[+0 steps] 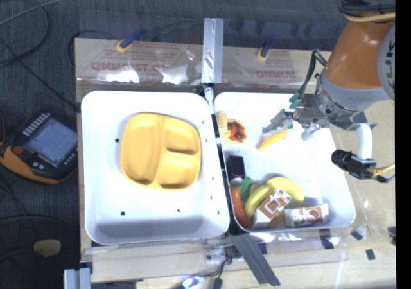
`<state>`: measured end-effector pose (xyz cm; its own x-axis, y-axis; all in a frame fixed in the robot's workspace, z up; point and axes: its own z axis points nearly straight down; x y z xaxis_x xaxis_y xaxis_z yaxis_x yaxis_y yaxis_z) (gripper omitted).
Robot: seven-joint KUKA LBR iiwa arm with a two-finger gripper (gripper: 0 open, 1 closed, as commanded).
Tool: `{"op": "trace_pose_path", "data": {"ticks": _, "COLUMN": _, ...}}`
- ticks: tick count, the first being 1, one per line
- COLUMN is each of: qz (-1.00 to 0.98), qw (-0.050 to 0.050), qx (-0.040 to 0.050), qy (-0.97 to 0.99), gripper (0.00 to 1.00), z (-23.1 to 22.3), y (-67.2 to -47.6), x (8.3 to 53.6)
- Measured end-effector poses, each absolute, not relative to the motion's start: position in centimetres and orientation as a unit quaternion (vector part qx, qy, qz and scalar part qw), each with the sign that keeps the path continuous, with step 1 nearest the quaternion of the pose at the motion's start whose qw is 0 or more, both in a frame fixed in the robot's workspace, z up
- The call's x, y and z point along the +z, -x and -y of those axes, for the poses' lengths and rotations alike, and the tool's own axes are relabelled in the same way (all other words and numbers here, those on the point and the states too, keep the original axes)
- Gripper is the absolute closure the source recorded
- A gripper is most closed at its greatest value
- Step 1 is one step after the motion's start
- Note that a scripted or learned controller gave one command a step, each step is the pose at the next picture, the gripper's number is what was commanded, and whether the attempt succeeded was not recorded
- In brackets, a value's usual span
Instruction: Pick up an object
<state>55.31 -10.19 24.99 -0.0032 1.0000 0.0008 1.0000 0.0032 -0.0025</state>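
My gripper [293, 128] hangs over the upper middle of the right bin [334, 178], and its fingers look spread apart, open. A small orange-yellow wedge [272, 139] lies on the bin floor just below the left fingertip [273, 123]; it is not between the fingers. Further objects crowd the bin's lower left: a yellow banana [277, 187], a brown box with white print [273, 207], a white and brown carton [307, 215], a red and green vegetable [238, 200] and a black block [236, 166]. A small packet with red print [234, 130] lies by the divider.
The left bin [103, 210] holds a yellow divided plate [160, 149]. A metal rail [212, 56] runs between the bins at the back. The arm's orange band [359, 50] and a black fitting [350, 160] overhang the right bin's right side.
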Motion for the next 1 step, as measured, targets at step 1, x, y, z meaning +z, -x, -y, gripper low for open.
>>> {"op": "trace_pose_path", "data": {"ticks": 1, "qz": 0.780, "qw": 0.000, "qx": 0.0006, "qy": 0.626, "gripper": 0.00, "z": 12.97, "y": -62.02, "x": 13.18}}
